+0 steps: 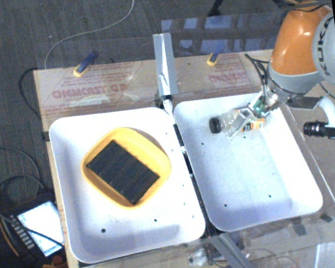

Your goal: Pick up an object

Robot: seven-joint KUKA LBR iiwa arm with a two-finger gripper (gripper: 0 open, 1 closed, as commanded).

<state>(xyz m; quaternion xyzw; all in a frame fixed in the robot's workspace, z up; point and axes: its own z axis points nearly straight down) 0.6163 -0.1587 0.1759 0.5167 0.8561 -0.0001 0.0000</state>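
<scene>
Yellow dish (pixel 127 165) holding a dark ribbed pad lies in the left bin (pixel 83 235). Right bin (pixel 263 197): clear bottle (pixel 231 121) beside gripper (pixel 257 111); finger state cannot be told.

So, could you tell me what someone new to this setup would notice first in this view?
Probably the yellow oval dish with a dark ribbed rectangular pad in it, lying in the left white bin. Next, the grey arm's bulky orange band at the upper right, with the two-finger gripper low over the right white bin's far side. Just left of the gripper lies a small clear bottle with a black cap.
</scene>
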